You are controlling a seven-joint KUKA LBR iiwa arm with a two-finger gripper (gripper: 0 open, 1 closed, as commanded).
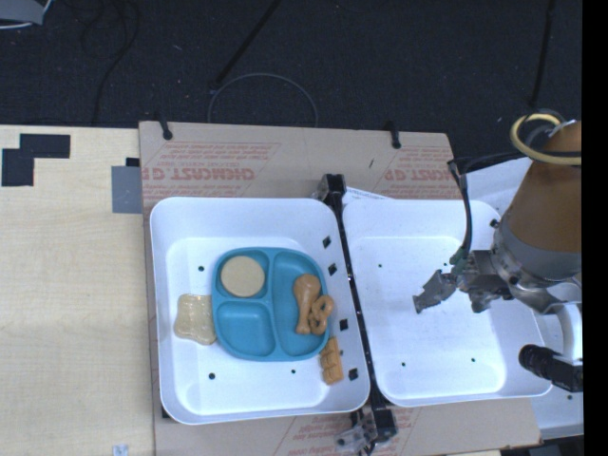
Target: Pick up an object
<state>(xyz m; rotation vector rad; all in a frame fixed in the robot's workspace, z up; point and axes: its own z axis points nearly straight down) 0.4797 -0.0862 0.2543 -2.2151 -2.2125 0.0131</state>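
Grey hand [429, 297] over right bin [399, 373]

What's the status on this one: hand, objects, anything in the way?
Hand over the right bin, nothing visibly between its fingers. Objects all in the left bin: blue tray with food pieces, more beside it. Bin divider lies between.

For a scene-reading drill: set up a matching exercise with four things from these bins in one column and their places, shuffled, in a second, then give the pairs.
Things:
1. round cracker
2. pretzel
3. pale biscuit
4. gripper

Places:
A. over the right bin
B. bin floor, left of the blue tray
C. tray's upper left compartment
D. tray's right compartment

Pairs: 1-C, 2-D, 3-B, 4-A
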